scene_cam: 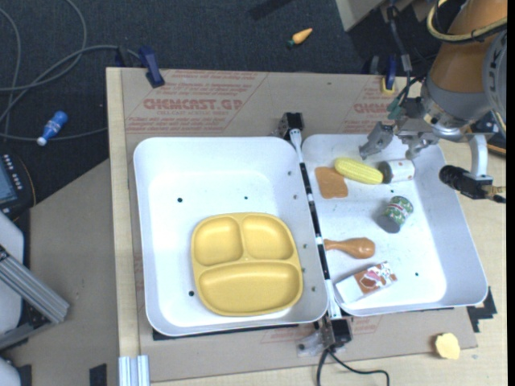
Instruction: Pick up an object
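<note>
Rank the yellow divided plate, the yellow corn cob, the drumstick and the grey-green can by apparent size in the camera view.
1. Yellow divided plastic plate
2-3. Brown toy drumstick and yellow toy corn cob, too alike to rank
4. Grey-green can

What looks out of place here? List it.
A few things lie outside the bins: a yellow piece on the bench's near right corner, a small orange item and a blue-capped bottle on the dark floor. Nothing looks spilled or damaged.

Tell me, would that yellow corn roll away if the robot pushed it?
Probably. The corn looks long and rounded, so a sideways push would likely roll it. It looks like smooth toy plastic, so perhaps light and slippery. The brown piece touching it might stop it.
</note>
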You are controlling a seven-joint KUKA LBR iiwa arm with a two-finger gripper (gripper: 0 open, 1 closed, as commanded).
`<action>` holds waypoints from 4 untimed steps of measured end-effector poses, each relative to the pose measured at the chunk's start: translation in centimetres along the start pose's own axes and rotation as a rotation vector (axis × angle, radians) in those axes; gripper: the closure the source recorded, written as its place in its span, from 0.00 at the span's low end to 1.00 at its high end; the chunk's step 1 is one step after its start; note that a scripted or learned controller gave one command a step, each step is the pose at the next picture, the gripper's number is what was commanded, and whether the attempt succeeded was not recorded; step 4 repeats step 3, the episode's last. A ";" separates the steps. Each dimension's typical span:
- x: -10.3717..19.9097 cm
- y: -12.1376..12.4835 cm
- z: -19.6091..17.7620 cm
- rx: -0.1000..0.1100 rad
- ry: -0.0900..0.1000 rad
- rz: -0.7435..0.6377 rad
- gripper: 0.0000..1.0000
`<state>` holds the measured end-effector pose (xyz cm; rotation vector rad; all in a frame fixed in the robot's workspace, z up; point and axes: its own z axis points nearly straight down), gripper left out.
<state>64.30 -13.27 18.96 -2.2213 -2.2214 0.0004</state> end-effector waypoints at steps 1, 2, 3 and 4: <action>2.8 2.3 10.1 0.005 0.002 -0.004 0.00; 2.7 2.4 8.5 -0.001 0.000 -0.003 1.00; 9.9 -4.0 0.0 -0.001 0.004 -0.006 1.00; 9.9 -4.0 0.0 -0.001 0.004 -0.006 1.00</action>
